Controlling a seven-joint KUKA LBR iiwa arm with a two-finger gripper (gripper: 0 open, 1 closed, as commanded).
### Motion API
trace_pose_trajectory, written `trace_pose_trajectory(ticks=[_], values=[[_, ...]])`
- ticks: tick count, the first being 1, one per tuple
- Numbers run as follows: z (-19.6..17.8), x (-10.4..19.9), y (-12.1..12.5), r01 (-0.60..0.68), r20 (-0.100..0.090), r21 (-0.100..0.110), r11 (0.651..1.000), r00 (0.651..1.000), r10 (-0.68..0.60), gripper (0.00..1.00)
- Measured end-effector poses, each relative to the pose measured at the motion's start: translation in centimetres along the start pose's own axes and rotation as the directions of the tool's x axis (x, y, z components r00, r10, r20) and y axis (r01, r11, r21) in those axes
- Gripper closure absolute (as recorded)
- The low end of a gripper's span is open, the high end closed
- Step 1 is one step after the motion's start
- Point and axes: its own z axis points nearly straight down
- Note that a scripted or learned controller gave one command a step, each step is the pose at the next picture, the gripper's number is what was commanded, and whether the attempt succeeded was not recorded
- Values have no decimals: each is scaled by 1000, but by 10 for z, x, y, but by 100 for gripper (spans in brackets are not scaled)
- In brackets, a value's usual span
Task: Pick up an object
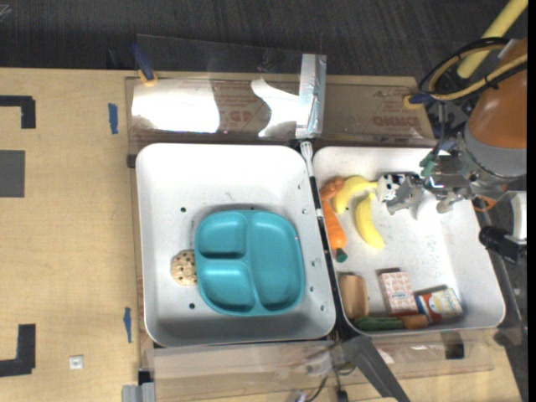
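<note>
Banana (364, 212) lying in far-left part of right bin (456, 262), curved, w/ an orange item (329, 189) touching its far-left end and a carrot (335, 233) just beside it along the bin's left wall. Small black-and-white toy (390, 186) just right of banana's far end. Gripper (410, 199) low over right bin's far part, right next to that toy, well apart from near-side items; how far open – cannot tell, nothing seen clamped in it. Grey arm w/ orange band (498, 120) coming in from right. Near edge of right bin: brown bread-like piece (354, 295), pink-patterned box (395, 290), red-blue carton (439, 304), green stick (377, 323). Left bin (167, 182): teal divided plate (249, 260) in middle, cookie (183, 268) touching its left rim.
</note>
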Motion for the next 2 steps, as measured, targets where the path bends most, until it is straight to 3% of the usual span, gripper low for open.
trace_pose_trajectory(ticks=[1, 2], values=[[44, 71, 21, 21, -2, 5, 1000, 1000, -21, 0], [131, 20, 38, 182, 0, 6, 983, 983, -182, 0]])
